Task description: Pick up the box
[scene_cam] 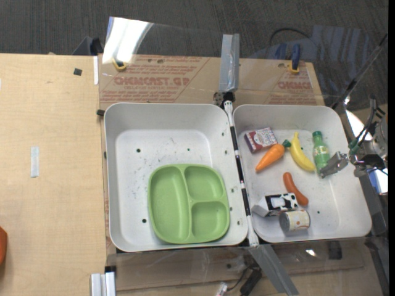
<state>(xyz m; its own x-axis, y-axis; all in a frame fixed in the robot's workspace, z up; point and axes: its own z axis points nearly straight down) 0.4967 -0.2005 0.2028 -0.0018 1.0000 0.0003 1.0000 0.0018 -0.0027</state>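
Box (pixel 260 139) sits up-left of gripper (pixel 333 165) w/ carrot (pixel 271 156) & banana (pixel 301 153) between; claw state can't be told.

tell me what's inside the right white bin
The right white bin holds a dark red box, an orange carrot, a yellow banana, a green bottle, a red-orange sausage, a black-and-white carton and a small can. What lies under them is covered.
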